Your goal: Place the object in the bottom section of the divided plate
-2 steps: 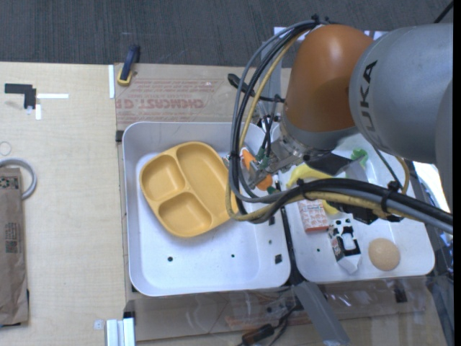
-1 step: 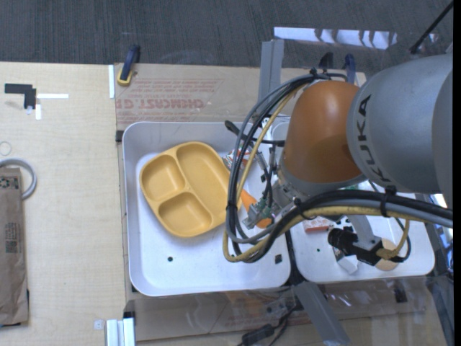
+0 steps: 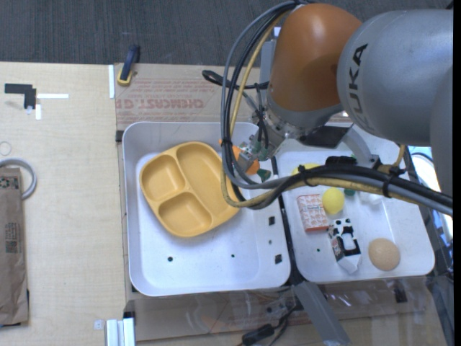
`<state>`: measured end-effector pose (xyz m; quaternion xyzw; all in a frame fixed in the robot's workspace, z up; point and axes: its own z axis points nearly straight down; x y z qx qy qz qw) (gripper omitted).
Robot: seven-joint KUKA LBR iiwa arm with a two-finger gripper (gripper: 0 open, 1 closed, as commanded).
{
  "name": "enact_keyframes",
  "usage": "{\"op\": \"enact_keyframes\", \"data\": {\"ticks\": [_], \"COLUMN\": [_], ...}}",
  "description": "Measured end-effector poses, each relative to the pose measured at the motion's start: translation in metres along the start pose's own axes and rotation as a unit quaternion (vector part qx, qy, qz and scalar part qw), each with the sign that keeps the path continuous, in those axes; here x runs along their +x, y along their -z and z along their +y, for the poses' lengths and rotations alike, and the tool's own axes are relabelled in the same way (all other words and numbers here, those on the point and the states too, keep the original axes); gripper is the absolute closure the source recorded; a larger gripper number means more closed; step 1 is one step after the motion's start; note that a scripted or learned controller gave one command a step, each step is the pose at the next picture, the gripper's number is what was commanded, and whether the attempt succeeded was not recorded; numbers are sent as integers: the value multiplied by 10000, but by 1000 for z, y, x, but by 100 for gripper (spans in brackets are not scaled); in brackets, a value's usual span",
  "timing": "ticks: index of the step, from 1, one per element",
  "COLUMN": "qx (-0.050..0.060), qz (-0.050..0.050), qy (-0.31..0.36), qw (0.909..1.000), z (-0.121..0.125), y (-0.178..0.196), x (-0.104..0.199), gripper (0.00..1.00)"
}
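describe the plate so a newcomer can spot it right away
Start at the left white bin. The divided plate lies flat in its upper half, left of the cable loop. It is the one mustard-yellow thing there, rounded and split into three compartments; the yellow ball in the right white bin is far smaller.

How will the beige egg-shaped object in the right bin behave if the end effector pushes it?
The beige egg-shaped object looks smooth and rounded, so it would probably roll rather than slide. It lies free on the right bin floor, so it may stop against the wall.

Two white bins [image 3: 144,265], one yellow divided plate [image 3: 186,187]
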<state>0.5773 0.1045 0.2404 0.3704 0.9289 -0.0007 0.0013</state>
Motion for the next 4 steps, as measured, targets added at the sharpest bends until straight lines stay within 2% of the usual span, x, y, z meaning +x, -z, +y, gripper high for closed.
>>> {"op": "enact_keyframes", "data": {"ticks": [1, 2, 3, 4], "qx": [11, 3, 5, 13], "qz": [11, 11, 7, 6], "qy": [-431, 965, -1053, -2578], "qw": [9991, 9953, 9944, 9662], "z": [-103, -64, -49, -45], "y": [-27, -50, -20, -17], "x": [-20, -15, 0, 2], "gripper": [100, 100, 100, 100]}}
